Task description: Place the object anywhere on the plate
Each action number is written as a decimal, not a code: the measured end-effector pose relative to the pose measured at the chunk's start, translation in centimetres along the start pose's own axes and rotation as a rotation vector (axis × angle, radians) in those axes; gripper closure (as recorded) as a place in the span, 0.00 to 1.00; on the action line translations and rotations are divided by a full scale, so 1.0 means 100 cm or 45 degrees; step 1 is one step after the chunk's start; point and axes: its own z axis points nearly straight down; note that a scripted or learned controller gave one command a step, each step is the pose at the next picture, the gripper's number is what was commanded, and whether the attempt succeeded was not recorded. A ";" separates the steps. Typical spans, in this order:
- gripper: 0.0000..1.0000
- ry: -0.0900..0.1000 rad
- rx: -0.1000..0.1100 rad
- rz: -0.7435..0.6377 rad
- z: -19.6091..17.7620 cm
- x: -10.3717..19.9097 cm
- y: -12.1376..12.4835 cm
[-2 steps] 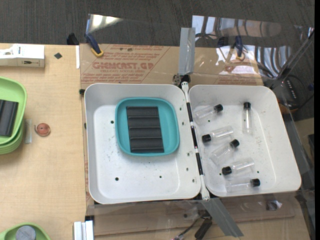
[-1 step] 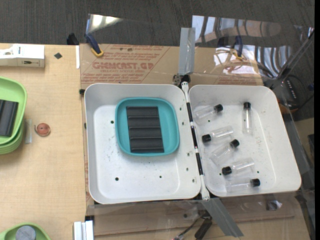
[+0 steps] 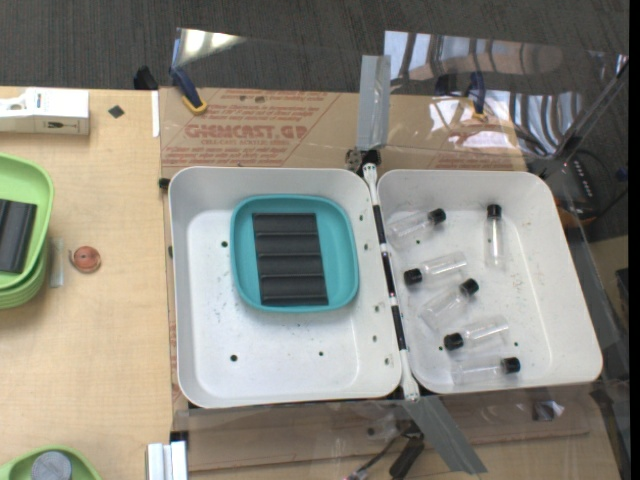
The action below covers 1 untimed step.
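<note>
6 clear vials [image 3: 441, 267] right bin [image 3: 560, 268]; cardboard [image 3: 260, 128] reads "GEMCAST".

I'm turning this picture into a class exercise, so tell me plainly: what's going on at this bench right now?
Nothing is being handled at this moment. Two white bins sit side by side. The left bin holds a teal plate with a dark ribbed insert on it. The right bin holds several clear vials with black caps, lying scattered and apart. None of them is on the plate yet, so the placing has not been done.
</note>
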 end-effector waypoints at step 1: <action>0.00 0.000 0.000 -0.001 0.000 0.015 0.003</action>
